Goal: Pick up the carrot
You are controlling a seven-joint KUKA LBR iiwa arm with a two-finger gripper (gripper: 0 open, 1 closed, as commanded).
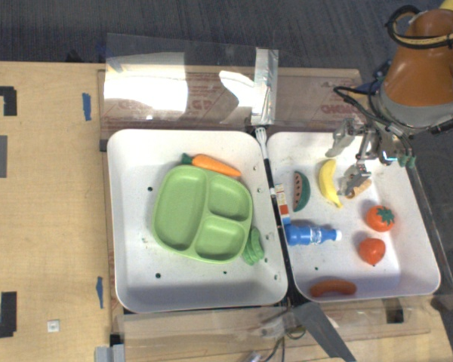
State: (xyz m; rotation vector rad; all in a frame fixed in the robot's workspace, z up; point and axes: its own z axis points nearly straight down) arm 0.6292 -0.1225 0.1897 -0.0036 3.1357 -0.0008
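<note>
Nearest the camera, a reddish-brown toy sausage (332, 286) lies at the front edge of the right white bin (419, 277). Behind it sit a blue plastic bottle with a white cap (310, 235), a red toy strawberry (371, 251), a red-orange toy tomato (380, 217), a yellow toy banana (329, 182) and a green-rimmed watermelon slice (300, 190).

Over that bin's far right part the two-finger gripper (360, 173) hangs from the grey arm with its orange band (424, 62). Nothing is seen between its fingers; whether they stand wide or narrow I cannot tell.

The orange toy carrot with a green top (214, 165) is in the left white bin (128, 277), lying against the far rim of the light green divided plastic plate (204, 213) — well apart from the gripper, with the wall between the bins in the way. A small green leafy toy (254, 249) rests at the plate's near right corner.

My reading: the pick is not yet begun, and the carrot's seat against the plate's rim leaves little room on that side.
</note>
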